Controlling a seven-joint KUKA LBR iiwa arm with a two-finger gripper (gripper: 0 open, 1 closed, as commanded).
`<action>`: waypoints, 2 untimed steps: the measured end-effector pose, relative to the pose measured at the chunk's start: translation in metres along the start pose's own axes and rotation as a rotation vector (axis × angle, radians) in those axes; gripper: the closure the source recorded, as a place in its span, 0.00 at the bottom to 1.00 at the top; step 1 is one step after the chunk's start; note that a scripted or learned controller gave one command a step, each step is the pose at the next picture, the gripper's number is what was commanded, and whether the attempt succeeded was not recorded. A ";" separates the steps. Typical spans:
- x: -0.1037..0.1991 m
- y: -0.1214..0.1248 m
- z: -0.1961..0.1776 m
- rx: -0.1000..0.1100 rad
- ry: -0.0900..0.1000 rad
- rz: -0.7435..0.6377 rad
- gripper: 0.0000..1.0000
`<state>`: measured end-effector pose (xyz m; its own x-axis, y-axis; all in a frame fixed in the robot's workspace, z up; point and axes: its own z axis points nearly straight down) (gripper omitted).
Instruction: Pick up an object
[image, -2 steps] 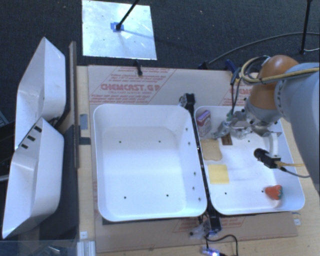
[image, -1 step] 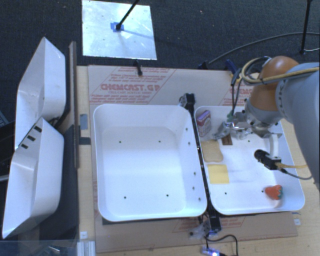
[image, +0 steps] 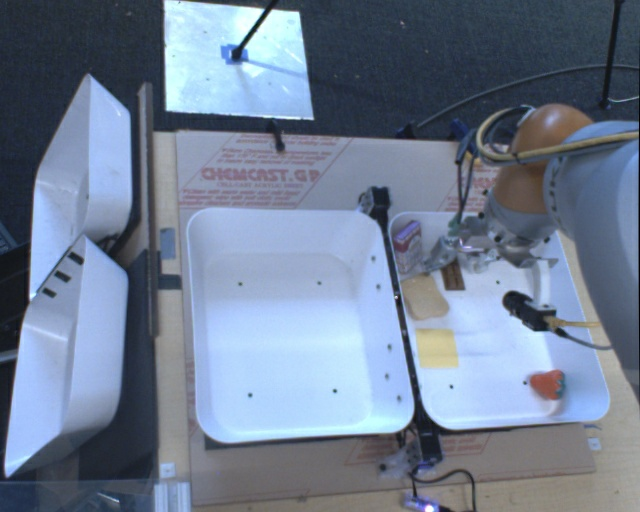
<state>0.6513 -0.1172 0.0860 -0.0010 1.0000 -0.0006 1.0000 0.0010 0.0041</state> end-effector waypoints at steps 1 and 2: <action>0.000 0.001 -0.012 -0.003 0.000 -0.001 1.00; 0.000 0.001 -0.011 -0.002 0.000 -0.001 0.00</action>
<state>0.6520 -0.1170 0.0972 -0.0018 1.0000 -0.0003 1.0000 0.0018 0.0060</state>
